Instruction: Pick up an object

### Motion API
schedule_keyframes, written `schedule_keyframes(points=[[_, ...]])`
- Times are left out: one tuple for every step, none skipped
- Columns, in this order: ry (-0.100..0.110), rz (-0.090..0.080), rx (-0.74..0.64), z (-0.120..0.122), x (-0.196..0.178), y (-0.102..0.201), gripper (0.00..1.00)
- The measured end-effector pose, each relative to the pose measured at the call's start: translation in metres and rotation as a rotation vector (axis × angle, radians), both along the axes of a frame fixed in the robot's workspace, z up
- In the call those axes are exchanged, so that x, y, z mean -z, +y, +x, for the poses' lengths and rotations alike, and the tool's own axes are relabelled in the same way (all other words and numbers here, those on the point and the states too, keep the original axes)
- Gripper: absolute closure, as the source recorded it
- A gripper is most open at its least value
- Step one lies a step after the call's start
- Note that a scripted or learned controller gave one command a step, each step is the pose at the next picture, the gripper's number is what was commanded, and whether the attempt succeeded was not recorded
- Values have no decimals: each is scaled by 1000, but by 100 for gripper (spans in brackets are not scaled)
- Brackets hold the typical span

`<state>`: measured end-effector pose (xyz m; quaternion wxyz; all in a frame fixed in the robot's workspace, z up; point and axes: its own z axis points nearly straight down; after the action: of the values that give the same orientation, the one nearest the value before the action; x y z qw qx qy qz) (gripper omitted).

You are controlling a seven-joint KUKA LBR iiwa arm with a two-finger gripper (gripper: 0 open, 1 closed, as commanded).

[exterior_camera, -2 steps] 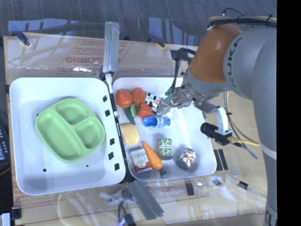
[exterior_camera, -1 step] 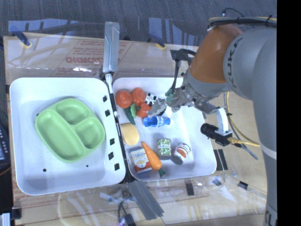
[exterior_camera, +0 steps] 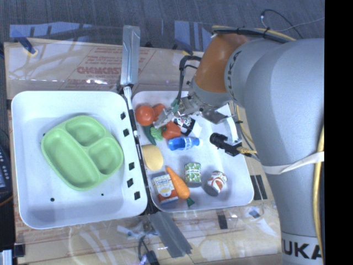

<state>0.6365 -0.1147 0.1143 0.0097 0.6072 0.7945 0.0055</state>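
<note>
Jaws sit low among the clutter at the upper left of the right bin (exterior_camera: 234,167), and whether they are open or closed cannot be told, nor whether anything is between them; the gripper (exterior_camera: 180,114) is near the centre of the frame, just right of a tomato (exterior_camera: 144,115) and a smaller orange-red piece (exterior_camera: 160,110), and just above a red fruit (exterior_camera: 171,130) with a green piece (exterior_camera: 156,132) at its left; the arm (exterior_camera: 276,93), grey with an orange band, takes up the right of the frame and reaches toward the left. Below the gripper a blue bottle (exterior_camera: 183,143) lies on its side near the bin's middle; to its lower left a yellow lump (exterior_camera: 153,158) rests by the bin's left wall; below that a small carton (exterior_camera: 161,187) lies flat, with a carrot (exterior_camera: 177,183) slanting along its right side, touching it; right of the carrot stands a green can (exterior_camera: 192,173); further right a red-and-white cup (exterior_camera: 216,182) lies tilted, near the bin's lower right corner. Over at the left of the frame the left bin (exterior_camera: 33,126) holds a green tray (exterior_camera: 83,150) with three compartments, lying flat, well apart from the gripper.
</note>
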Motion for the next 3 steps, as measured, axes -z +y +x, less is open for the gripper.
schedule_keyframes(points=[[21,1,-134,-9,-49,5,0],[26,1,-246,-36,-22,7,0],[17,-6,-278,-17,9,8,0]])
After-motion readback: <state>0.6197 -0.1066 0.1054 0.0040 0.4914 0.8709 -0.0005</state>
